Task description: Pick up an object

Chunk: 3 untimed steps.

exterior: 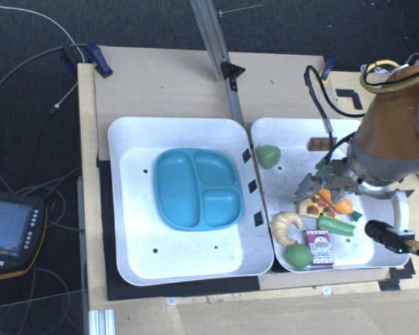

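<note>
My gripper (320, 185) hangs low in the right bin (286, 135), just above a cluster of toy food. Directly beneath it lie a pizza slice (313, 204) and an orange piece (341, 205). A green cucumber-like piece (335, 224) lies just in front of those. A tan croissant (286, 226), a green ball (298, 256) and a red box (320, 248) sit near the bin's front edge. A green fruit (268, 155) rests at the bin's left side, and a brown block (319, 144) lies at the back.
The left bin (133, 187) holds a blue divided plate (197, 188). A metal pole (213, 30) slants over the bench's back toward the divider between the bins. A black cable (320, 107) runs along the back of the right bin. The arm covers that bin's right side.
</note>
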{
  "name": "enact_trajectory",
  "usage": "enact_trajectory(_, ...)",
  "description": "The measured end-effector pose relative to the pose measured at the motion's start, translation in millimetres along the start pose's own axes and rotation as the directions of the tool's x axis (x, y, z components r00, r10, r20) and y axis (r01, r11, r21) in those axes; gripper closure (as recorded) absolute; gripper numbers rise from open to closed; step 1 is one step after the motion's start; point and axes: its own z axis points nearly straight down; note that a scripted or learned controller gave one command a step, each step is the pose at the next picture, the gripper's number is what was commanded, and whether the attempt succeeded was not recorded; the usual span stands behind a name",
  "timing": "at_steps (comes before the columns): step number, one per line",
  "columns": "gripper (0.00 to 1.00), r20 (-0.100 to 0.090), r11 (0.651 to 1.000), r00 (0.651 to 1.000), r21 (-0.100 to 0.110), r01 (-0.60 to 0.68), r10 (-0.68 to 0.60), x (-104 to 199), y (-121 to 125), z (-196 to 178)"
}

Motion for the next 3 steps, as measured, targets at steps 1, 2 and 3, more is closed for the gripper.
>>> enact_trajectory(1, 0.00, 0.000, 1.000, 1.000, -0.001, -0.001, 0.001, -0.1, 0.1, 0.0)
enact_trajectory(2, 0.00, -0.001, 1.000, 1.000, 0.006, 0.000, 0.000, 5.3, -10.2, 51.9)
enact_trajectory(3, 0.00, -0.001, 1.000, 1.000, 0.006, -0.001, 0.001, 6.1, -11.3, 103.6)
